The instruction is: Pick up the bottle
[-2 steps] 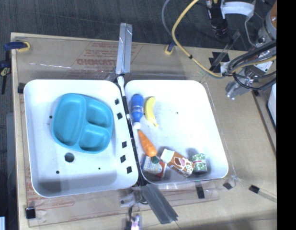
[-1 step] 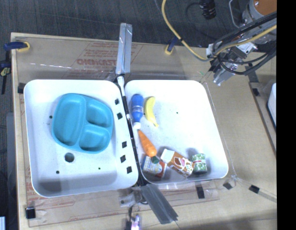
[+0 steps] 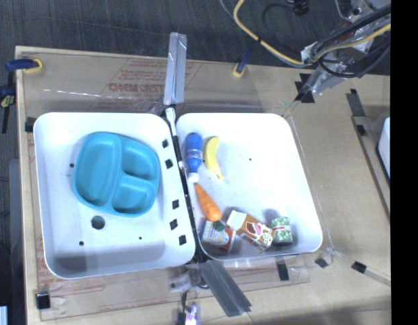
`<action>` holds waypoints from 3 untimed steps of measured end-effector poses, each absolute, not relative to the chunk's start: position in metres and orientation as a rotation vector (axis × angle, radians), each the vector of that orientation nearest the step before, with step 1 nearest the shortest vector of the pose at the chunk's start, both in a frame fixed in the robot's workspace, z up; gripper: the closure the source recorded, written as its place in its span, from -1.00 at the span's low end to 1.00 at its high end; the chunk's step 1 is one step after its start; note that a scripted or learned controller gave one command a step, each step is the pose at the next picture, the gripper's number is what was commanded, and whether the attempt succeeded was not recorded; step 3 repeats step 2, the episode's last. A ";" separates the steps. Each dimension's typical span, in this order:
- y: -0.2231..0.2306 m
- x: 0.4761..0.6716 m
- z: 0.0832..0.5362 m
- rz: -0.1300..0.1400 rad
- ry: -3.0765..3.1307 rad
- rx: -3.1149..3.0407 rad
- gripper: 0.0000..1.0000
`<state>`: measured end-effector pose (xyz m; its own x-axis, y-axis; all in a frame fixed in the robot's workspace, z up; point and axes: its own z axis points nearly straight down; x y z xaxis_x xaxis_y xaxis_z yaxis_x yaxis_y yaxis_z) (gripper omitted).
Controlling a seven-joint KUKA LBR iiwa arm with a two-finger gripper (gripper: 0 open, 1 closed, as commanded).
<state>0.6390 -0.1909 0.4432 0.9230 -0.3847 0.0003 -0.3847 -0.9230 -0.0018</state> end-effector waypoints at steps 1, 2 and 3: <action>-0.206 0.658 0.443 0.000 0.298 -3.125 1.00; -0.105 0.657 0.441 0.008 0.300 -3.123 1.00; -0.105 0.657 0.441 0.008 0.300 -3.123 1.00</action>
